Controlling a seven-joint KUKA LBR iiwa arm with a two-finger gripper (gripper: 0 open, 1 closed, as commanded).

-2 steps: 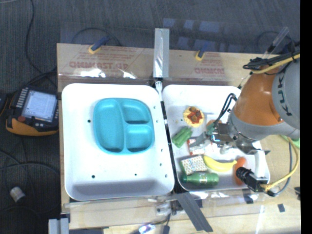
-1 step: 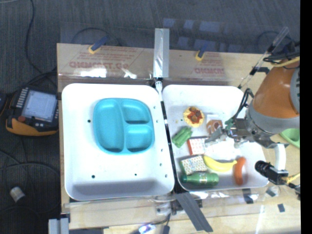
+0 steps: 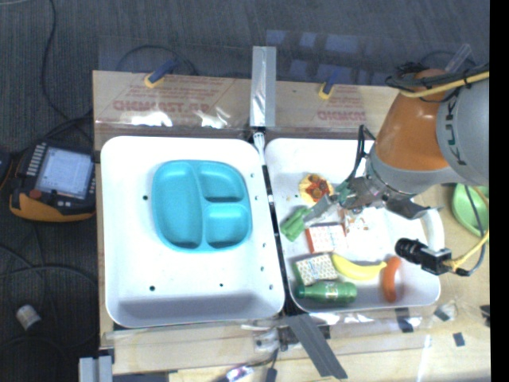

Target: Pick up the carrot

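Observation:
The carrot [image 3: 390,280], a short orange piece, lies at the front right corner of the right bin [image 3: 274,183]. Its left end is next to a yellow banana [image 3: 355,269]. My gripper [image 3: 337,200] hangs over the middle of the right bin, up and to the left of the carrot and well apart from it. It sits just above a red-and-white card [image 3: 322,236] and beside a green block [image 3: 293,224]. Nothing shows held in it.
The right bin also holds a yellow-and-red toy food piece [image 3: 315,186], a patterned box [image 3: 316,268] and a green bottle [image 3: 328,292] along the front wall. A blue divided tray [image 3: 200,204] lies in the left bin [image 3: 127,285].

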